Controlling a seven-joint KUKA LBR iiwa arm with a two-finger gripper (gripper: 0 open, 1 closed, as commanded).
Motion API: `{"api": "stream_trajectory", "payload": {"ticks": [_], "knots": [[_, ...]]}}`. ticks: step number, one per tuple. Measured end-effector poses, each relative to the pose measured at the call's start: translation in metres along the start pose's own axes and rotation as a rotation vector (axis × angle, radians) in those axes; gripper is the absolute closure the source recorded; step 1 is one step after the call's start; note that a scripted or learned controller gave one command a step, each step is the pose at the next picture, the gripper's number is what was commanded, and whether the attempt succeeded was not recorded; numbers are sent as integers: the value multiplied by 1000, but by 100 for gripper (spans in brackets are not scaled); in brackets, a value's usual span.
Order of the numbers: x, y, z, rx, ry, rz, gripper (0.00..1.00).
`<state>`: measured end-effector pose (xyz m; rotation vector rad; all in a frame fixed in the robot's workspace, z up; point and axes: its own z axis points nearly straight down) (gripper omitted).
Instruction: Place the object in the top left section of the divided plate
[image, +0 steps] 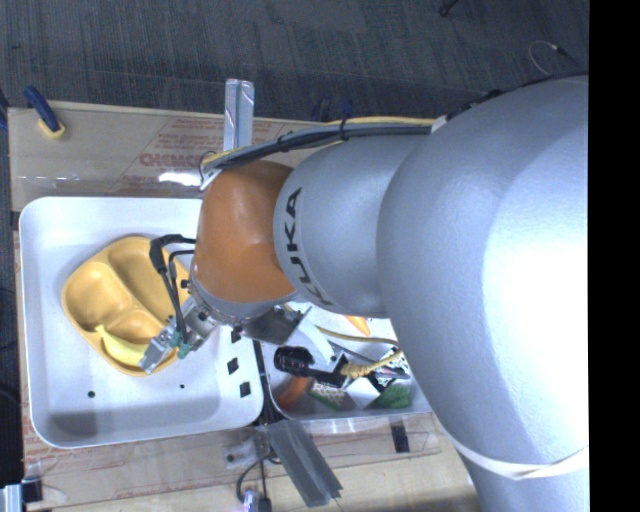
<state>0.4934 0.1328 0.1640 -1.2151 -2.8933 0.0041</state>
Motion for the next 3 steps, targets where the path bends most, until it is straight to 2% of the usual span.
{"api": "stream_trajectory", "payload": {"ticks": [1, 2, 3], "knots": [[0, 1, -10, 1, 0, -5, 100], [32, 8, -27, -2, -2, -387, 100], [50, 25, -31, -2, -3, -459, 100]]}}
